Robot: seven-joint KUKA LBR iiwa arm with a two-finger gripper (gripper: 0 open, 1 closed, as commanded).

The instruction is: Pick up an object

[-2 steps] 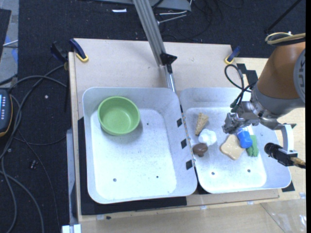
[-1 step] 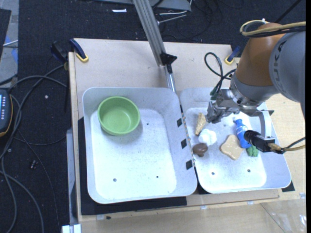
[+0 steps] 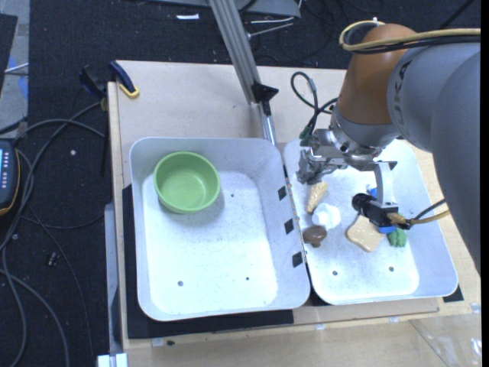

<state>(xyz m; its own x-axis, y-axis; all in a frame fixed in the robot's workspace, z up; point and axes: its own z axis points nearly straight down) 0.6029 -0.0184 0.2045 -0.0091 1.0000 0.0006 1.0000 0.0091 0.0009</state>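
A tan cone-shaped piece (image 3: 315, 198) lies near the left wall of the right bin (image 3: 382, 289), tilted with its narrow end toward the front of the bench. The gripper (image 3: 309, 171) hangs just above and behind the cone's wide end, close to it; from this angle it cannot be told whether the gripper is open or closed, or whether it touches the cone. Just in front of the cone and slightly to its right sits a small white lump (image 3: 328, 216), and in front of that, nearly touching it, a brown rounded piece (image 3: 314, 235). Farther right of the cone lies a flat tan piece (image 3: 364, 236) shaped like a slice of toast, with a small green piece (image 3: 397, 238) just beyond it. The grey arm (image 3: 435, 90) with its orange band (image 3: 370, 67) rises behind and to the right of the cone. Well to the left of the cone, across the wall where the two bins meet, the left bin (image 3: 214, 285) holds a green bowl (image 3: 187, 182), upright, in its back left part. Behind the cone a slanted metal pole (image 3: 237, 44) crosses the wooden bench (image 3: 191, 90).
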